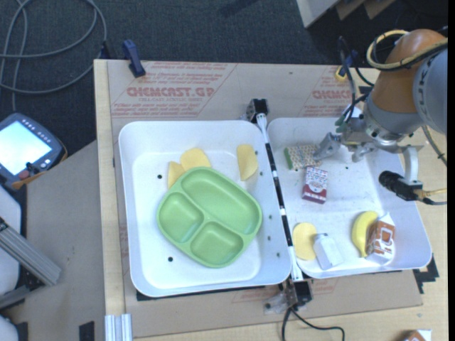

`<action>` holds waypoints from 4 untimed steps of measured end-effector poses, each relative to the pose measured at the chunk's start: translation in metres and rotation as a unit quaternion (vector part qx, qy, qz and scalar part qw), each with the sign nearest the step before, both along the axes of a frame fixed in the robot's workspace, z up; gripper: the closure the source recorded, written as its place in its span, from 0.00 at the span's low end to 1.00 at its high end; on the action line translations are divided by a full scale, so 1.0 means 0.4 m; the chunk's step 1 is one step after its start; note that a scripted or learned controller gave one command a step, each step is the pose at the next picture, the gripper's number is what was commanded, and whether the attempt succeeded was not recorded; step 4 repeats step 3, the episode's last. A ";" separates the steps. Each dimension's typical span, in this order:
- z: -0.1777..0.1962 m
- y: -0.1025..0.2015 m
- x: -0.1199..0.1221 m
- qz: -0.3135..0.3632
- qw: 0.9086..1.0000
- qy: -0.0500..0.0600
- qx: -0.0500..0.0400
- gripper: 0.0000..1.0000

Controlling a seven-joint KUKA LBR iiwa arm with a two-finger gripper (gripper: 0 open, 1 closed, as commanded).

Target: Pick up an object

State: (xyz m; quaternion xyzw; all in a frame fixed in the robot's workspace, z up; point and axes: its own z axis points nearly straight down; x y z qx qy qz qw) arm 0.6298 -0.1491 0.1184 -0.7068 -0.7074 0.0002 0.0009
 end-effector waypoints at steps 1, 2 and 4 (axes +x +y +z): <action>-0.086 0.119 -0.114 0.000 1.000 0.000 0.000 0.00; -0.060 0.119 -0.113 -0.001 1.000 -0.001 0.000 1.00; 0.166 0.296 -0.117 0.000 1.000 -0.001 0.000 1.00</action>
